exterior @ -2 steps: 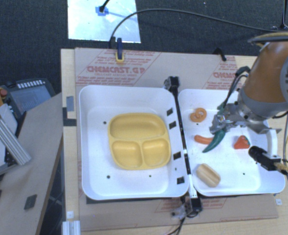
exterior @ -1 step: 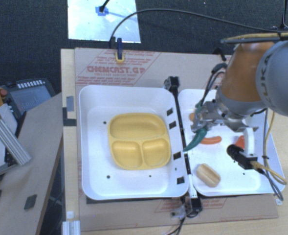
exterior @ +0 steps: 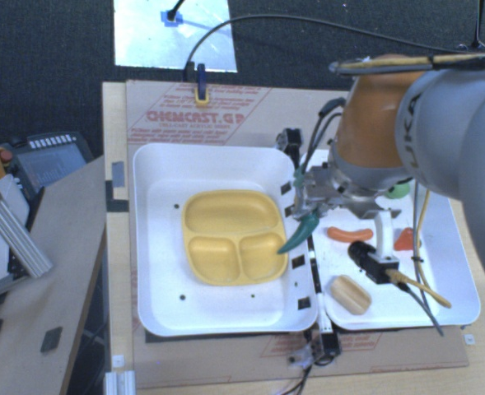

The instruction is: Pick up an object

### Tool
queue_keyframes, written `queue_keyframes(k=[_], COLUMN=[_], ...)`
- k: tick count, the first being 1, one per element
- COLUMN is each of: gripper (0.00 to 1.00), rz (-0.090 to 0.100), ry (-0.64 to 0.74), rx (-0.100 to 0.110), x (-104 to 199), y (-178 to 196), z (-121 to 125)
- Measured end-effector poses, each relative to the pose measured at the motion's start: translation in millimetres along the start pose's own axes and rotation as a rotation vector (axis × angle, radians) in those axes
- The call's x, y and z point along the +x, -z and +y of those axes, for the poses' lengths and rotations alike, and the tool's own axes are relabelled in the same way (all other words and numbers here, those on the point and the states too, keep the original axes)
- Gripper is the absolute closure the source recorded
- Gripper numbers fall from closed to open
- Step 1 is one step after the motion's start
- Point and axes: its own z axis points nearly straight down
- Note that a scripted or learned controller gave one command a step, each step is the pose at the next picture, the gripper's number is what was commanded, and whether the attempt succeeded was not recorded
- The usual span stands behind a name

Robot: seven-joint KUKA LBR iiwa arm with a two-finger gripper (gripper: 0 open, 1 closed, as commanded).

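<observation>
The claw (exterior: 308, 208) is seen clamped on a slender teal object (exterior: 300, 233), whose long axis slants down-left from the fingers across the divide between the bins, over the yellow tray's (exterior: 226, 237) right edge.

A divided plate (exterior: 230, 237) lies in the left bin (exterior: 156, 220). In the right bin (exterior: 460, 299), a bread roll (exterior: 350, 294) sits at seven o'clock from the sausage (exterior: 350, 234).
</observation>
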Motion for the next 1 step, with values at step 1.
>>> queue_keyframes(k=[1], gripper=[1.00], rz=[-0.001], ry=[-0.001], rx=[0.002], x=[54.6], y=[-6.9], z=[-2.9])
